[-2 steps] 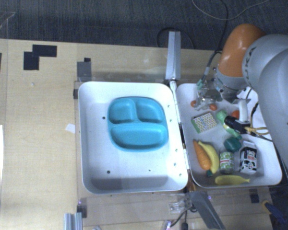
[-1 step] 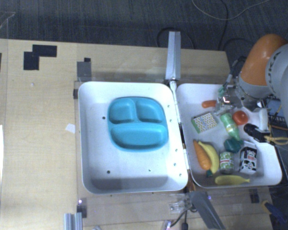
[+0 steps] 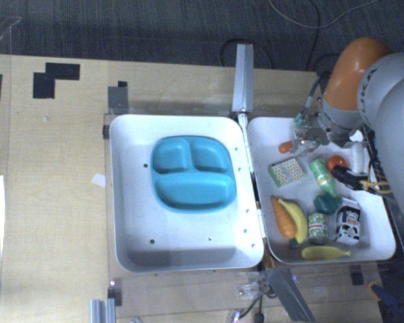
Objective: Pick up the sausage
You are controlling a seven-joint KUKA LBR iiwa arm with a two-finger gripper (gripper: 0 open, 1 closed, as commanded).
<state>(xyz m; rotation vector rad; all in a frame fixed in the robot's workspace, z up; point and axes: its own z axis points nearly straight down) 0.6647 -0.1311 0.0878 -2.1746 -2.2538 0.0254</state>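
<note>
Sausage point(image 3: 335, 161): best guess is the red-orange piece at the back of the right bin point(image 3: 385, 247), just right of the green bottle point(image 3: 319, 171) and tucked against the arm point(image 3: 380, 106). Only a short rounded end shows, so I can't read the long axis or heading.

Gripper point(image 3: 304, 137) is over the bin's back-left corner, left of the sausage and apart from it. A small orange bit point(image 3: 286, 147) lies just beside it. Can't tell whether it's wide or narrow, and nothing visibly sits in it.

The bench point(image 3: 54, 180) is pale wood with a few black patches at back left. A metal bar point(image 3: 242, 79) runs back from the seam between the bins. Beyond that is dark carpet point(image 3: 155, 12) with a thin cable point(image 3: 303, 15) looped on it.

The left bin point(image 3: 131, 247) holds a blue divided tray point(image 3: 192, 173), roughly central.

Also in the right bin:
- checkered card point(image 3: 286, 171), left of the bottle
- teal block point(image 3: 326, 202), mid-bin
- carrot point(image 3: 283, 219) and banana point(image 3: 295, 217), touching side by side at the left, both running front-back
- green can point(image 3: 316, 226) next to a black-and-white carton point(image 3: 348, 224)
- a second yellow fruit point(image 3: 325, 252), lying crosswise at the front wall
</note>
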